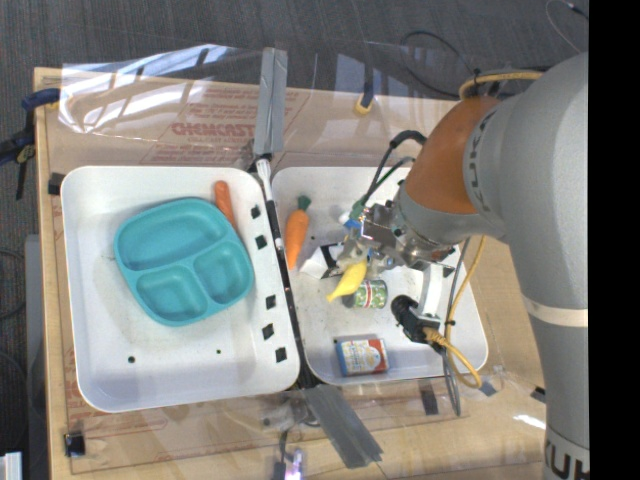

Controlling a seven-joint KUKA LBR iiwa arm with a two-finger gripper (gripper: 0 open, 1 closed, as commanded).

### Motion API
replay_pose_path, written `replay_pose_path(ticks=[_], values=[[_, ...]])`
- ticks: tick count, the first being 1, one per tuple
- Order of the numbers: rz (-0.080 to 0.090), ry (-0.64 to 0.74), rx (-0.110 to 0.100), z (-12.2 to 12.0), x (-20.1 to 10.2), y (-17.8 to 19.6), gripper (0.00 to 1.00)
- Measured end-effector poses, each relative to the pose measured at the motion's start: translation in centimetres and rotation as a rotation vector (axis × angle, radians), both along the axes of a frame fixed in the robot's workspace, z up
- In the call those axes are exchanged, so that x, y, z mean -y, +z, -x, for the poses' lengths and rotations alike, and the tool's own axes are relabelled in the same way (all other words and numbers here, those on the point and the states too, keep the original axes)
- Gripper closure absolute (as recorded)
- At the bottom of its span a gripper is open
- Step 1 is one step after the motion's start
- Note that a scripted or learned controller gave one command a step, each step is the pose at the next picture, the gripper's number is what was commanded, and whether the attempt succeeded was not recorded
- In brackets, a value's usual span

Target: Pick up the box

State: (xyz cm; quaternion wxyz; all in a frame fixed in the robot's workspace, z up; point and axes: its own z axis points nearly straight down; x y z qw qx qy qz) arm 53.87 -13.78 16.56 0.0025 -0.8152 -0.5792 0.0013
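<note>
Gripper [362, 258] over banana [347, 281] and can [370, 294], not box [360, 355] (lying apart toward bin's [470, 353] near edge), so prob off-target; jaw state can't tell.

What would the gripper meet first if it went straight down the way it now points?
Probably the yellow banana and small can right under the gripper, not the box, which lies nearer the bin's front edge. Depth is hard to judge.

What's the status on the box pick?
Tool low in right bin, over banana and can. Box flat near front wall, apart from tool, ungrasped. Nothing on top of box.
</note>
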Motion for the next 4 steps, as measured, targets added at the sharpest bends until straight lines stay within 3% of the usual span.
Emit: replay_pose_path(ticks=[2,3,4], values=[[0.001,-0.034,0.001,3.3,-0.2,2.3,1.00],[0.001,-0.048,0.002,0.2,0.1,1.9,1.00],[0.000,0.024,0.000,2.0,-0.2,1.5,1.00]])
